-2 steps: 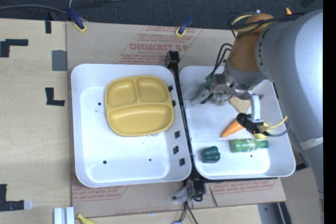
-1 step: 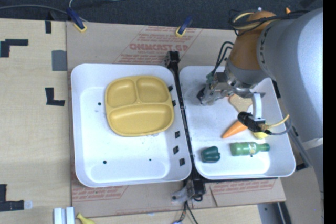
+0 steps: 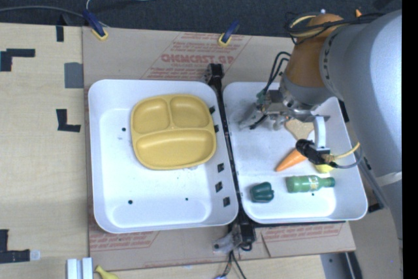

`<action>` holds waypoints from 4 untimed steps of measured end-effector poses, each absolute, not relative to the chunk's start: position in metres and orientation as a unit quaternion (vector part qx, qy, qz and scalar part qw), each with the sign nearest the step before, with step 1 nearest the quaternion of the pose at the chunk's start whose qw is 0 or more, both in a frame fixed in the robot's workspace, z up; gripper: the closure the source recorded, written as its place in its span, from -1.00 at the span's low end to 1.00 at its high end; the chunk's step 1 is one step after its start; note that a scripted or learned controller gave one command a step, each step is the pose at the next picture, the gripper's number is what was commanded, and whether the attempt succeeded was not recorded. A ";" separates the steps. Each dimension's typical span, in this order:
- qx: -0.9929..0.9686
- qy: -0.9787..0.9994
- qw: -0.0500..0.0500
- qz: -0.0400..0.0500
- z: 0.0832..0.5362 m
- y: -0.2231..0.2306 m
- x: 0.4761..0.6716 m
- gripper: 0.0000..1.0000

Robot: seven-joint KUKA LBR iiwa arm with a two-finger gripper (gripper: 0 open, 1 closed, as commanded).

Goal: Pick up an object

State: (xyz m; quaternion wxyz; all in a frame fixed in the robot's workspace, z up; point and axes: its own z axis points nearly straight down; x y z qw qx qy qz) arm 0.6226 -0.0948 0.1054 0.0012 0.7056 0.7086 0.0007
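Over on the left, the left bin carries a yellow divided plate, lying flat toward the bin's upper half, three compartments showing and nothing in them. Crossing the dark divider between the bins, we reach the right bin, and here are the candidates for the pick: a small green pepper near the front edge, a green bottle lying on its side just to its right, and above them an orange carrot tilted, its tip pointing down-left. All three look like light toy pieces, stiff and rather smooth, so I'd judge them slippery; the bottle may roll if nudged along its side, and the carrot's taper makes the thick end the safer hold. The pepper is squat and probably best pinched across its middle. The claw sits in the upper part of the right bin, well apart from the pepper and bottle, nothing between its fingers, but they are dark, small and blurred, so I cannot tell whether they are spread or closed. The carrot's broad end is hidden by a black and yellow cable off the arm, which also covers the bin's far right corner.
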 end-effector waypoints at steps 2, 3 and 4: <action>0.705 0.709 0.001 0.000 0.115 -0.094 0.622 -1.00; 0.706 0.708 0.001 0.000 0.085 -0.096 0.669 -1.00; 0.706 0.708 0.002 -0.001 0.095 -0.097 0.669 1.00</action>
